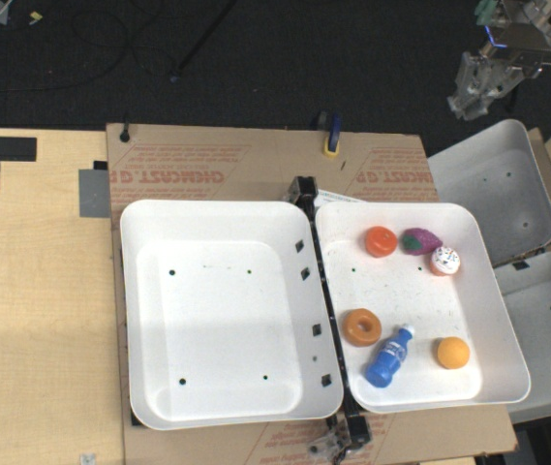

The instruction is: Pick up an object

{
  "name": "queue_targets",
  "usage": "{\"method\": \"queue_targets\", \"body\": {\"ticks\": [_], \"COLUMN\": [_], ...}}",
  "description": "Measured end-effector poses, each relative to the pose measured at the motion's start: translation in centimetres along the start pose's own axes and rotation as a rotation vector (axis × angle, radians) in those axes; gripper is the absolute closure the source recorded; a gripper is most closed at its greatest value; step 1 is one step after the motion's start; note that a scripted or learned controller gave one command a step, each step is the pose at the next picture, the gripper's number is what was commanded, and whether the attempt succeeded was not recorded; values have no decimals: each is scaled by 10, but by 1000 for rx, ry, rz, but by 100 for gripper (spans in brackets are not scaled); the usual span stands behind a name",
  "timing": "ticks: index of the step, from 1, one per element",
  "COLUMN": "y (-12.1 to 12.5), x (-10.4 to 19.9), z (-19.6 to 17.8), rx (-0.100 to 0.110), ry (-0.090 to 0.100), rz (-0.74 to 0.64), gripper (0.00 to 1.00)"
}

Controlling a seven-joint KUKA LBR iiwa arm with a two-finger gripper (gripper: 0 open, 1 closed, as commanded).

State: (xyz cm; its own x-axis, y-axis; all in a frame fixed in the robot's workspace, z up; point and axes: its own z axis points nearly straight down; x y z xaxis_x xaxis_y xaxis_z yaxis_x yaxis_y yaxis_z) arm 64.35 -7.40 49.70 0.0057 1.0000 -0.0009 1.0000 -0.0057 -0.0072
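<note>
A: So, status?
B: Pre-approach. Gripper parked high, well beyond the right bin; jaws state unclear.
A: Target?
B: Blue bottle inside that bin, beside the donut. Next: descend over it.

Two white bins, one doughnut, one blue bottle, one orange ball, three other small toys

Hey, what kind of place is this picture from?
Probably a robotics lab bench: two white bins clamped on cardboard, small toys like a blue bottle and a donut, and a gripper at top right.
</note>
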Motion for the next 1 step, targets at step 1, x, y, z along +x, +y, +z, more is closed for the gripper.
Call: {"method": "queue_targets", "body": {"ticks": [1], "y": [0], "x": [11], "z": [-43], "rx": [-8], "ry": [0], "rz": [-6], "gripper": [100]}}
